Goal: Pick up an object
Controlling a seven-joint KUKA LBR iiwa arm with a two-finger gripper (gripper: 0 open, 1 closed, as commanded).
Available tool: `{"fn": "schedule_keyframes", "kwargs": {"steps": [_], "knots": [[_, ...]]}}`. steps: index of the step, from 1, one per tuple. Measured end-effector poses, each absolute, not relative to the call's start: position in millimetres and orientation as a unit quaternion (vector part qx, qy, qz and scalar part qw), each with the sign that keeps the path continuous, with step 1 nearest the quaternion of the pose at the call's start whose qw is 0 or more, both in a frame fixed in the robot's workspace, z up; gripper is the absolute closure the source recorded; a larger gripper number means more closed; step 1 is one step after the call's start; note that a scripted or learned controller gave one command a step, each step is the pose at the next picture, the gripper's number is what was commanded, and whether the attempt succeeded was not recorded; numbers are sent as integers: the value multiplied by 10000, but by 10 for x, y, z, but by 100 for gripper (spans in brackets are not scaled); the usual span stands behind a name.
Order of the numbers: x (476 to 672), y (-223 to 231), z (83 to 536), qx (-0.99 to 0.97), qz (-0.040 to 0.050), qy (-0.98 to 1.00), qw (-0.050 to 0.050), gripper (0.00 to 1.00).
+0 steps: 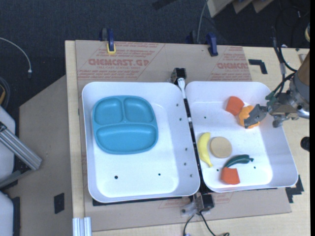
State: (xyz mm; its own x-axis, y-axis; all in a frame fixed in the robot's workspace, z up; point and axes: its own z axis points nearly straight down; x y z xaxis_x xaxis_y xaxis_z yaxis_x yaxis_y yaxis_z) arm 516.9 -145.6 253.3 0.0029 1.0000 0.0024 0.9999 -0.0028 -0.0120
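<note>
nearest the camera, at the front edge of the right bin (288,154), a red-orange block (230,176) is seen, with a dark green pepper (238,160) lying just behind it and touching its top. a round tan disc (220,147) is placed near the middle of that bin, and a yellow banana (204,149) is laid just beside the disc, along the bin's left wall. toward the back of the right bin, a red-orange piece (235,105) is seen, and a yellow-orange object (247,115) is set right next to it on the side of the bin's right edge.

the gripper (257,115) is reached in from the right, over the right bin's right edge, and is positioned at the yellow-orange object. its dark fingers (256,113) are closed in narrowly around that object, which is seen between them, so the object is held in the grip. whether the object is lifted off the bin floor cannot be told.

the left bin (142,178) is occupied by a blue divided plate (126,124), placed toward its back left corner. both bins are carried side by side on a brown board (162,58), which is clamped at its back edge by two blue clamps (109,37).
</note>
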Motion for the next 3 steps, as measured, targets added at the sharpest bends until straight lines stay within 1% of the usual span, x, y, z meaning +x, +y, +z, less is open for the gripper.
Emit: {"fn": "schedule_keyframes", "kwargs": {"steps": [1,2,3], "knots": [[5192,-1453,2590,-7070,1,-7073,1,0],[5214,-1497,1968,-7075,19,-7067,34,0],[5257,-1572,1398,-7074,18,-7068,34,0]]}}
